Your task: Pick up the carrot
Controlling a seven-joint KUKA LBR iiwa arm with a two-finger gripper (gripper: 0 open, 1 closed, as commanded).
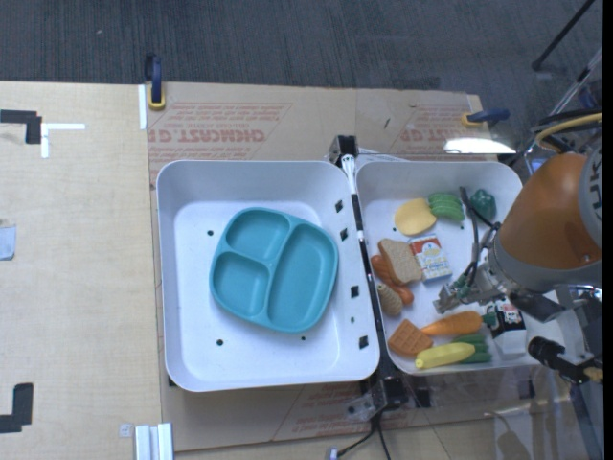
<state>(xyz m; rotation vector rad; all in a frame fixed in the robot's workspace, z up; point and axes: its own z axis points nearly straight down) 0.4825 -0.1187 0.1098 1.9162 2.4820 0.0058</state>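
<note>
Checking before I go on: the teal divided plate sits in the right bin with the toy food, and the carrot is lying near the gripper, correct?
Not quite. In the camera view the teal divided plate lies in the left bin, alone, not in the right bin with the toy food. The rest holds: the carrot lies in the right bin near the gripper.

cardboard sheet (220, 127) | red print, reversed, not clearly legible | other text: none

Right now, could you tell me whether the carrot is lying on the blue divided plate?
No, the carrot lies in the right bin among the other toy foods, while the blue divided plate sits in the left bin.
</note>
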